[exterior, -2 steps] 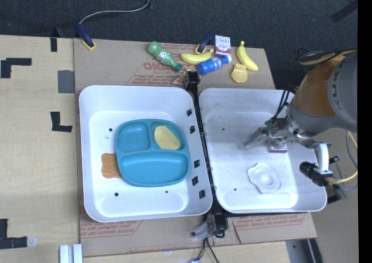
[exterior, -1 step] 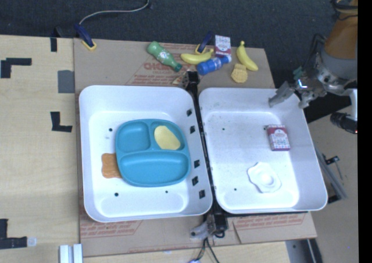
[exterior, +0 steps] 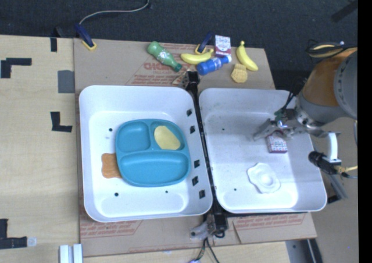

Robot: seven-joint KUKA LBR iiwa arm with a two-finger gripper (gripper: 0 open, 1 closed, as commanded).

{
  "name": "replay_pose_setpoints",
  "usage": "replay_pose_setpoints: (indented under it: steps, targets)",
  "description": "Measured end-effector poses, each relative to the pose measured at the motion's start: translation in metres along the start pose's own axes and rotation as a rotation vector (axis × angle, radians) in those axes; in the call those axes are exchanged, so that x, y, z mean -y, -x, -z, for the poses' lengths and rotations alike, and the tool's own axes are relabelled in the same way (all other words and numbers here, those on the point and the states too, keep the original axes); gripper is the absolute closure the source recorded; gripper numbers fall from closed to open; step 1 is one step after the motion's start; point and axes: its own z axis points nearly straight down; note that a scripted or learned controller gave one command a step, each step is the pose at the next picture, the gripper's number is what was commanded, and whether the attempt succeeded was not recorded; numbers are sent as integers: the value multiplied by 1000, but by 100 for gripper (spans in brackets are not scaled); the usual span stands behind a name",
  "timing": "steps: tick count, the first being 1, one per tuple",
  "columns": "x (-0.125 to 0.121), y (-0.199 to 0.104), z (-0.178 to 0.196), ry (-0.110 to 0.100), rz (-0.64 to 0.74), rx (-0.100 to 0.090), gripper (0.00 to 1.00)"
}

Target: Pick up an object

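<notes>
Gripper [exterior: 272, 131] looks spread open, hovering right over the small pink packet [exterior: 278, 145] in the right bin [exterior: 232, 198], probably lining up a grab.

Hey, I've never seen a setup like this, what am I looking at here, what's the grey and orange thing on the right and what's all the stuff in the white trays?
One camera looks down at a slant on a bench with two shallow white bins. The grey and orange thing is a robot arm reaching in from the right; its gripper is low over the right bin, just beside a small packet. I cannot tell whether it grips anything. A white fried-egg toy lies nearer the front. The left bin holds a blue divided plate with a yellow piece in one compartment, and a tan piece tucked at its left edge. Behind the bins lie toy bananas and bottles.
</notes>
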Motion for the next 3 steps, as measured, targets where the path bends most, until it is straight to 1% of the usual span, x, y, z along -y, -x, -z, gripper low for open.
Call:
replay_pose_setpoints:
  steps: [1, 2, 3]
  targets:
    - [-3, 1, 13, 9, 0, 5, 100]
    - [-3, 1, 13, 9, 1, 5, 0]
    - [8, 4, 7, 10, 2, 4, 0]
